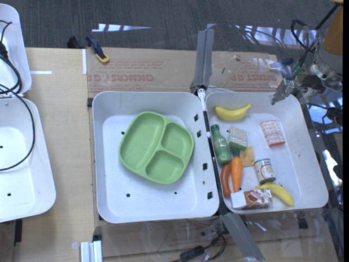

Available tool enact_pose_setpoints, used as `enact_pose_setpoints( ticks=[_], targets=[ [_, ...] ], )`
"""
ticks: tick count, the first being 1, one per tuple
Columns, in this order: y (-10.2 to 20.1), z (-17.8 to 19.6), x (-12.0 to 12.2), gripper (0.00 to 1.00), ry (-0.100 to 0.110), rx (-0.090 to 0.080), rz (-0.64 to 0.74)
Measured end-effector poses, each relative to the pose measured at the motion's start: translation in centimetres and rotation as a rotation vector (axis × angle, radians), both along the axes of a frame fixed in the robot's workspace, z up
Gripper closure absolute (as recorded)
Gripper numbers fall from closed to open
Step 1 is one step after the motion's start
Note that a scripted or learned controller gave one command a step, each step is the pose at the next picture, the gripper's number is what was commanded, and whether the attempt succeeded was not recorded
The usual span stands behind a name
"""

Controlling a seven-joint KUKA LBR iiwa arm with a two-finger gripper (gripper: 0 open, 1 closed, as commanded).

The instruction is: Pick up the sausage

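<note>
One cardboard sheet (pixel 163 70) reads mirrored "CHEMCAST GP".

Single fixed camera above bench (pixel 54 70), slanted down, probably mid-distance, both bins (pixel 103 146).

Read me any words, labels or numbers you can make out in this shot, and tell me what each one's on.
Red print on the cardboard sheet behind the bins: appears mirrored and upside down, not readable for certain.
Can label: too small to read.
Pink packet: print blurred.
Green bottle label: unreadable.
Small carton: unreadable.

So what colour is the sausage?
Reddish-orange; the sausage shows in the camera view, beside the carrot.
</note>
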State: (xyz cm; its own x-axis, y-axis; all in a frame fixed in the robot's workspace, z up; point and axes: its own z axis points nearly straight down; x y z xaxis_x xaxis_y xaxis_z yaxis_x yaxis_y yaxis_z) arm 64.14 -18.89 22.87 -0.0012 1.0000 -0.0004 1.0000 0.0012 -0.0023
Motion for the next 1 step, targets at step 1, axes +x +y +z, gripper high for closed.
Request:
enact_pose_setpoints(
  ticks=[1],
  targets=[
    [-3.37,8.09,-0.84,0.0,-0.002,-0.002,-0.093]
  ],
)
